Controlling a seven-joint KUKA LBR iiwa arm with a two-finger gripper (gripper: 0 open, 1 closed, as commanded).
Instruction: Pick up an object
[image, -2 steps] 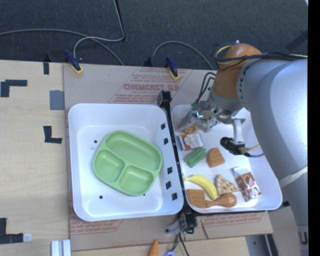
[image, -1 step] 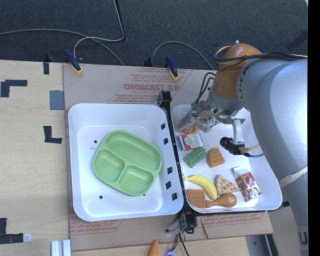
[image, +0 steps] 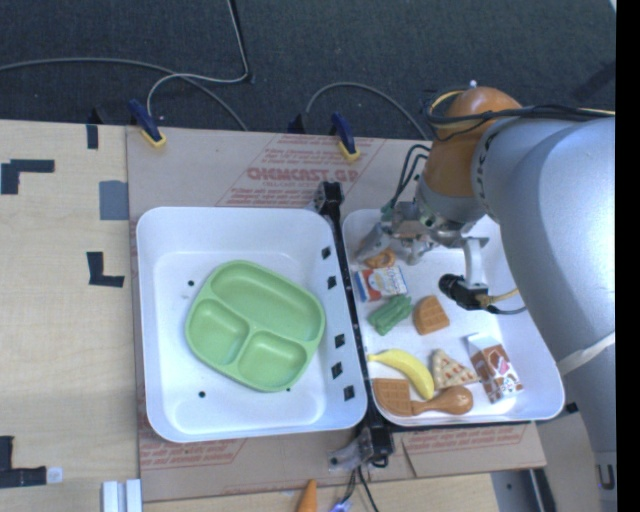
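Note:
My gripper is low over the far left corner of the right bin, under the orange wrist band. Just below it lie a small orange piece and a white and red packet. Farther forward in this bin are a green vegetable, an orange wedge, a yellow banana, a pizza slice, a drumstick, a toast slice and a brown carton. I see nothing lifted.
The left bin holds a green divided plate. A black clip-lined divider separates the two bins. The grey arm covers the right side of the bench. Cables and blue clamps lie behind the bins.

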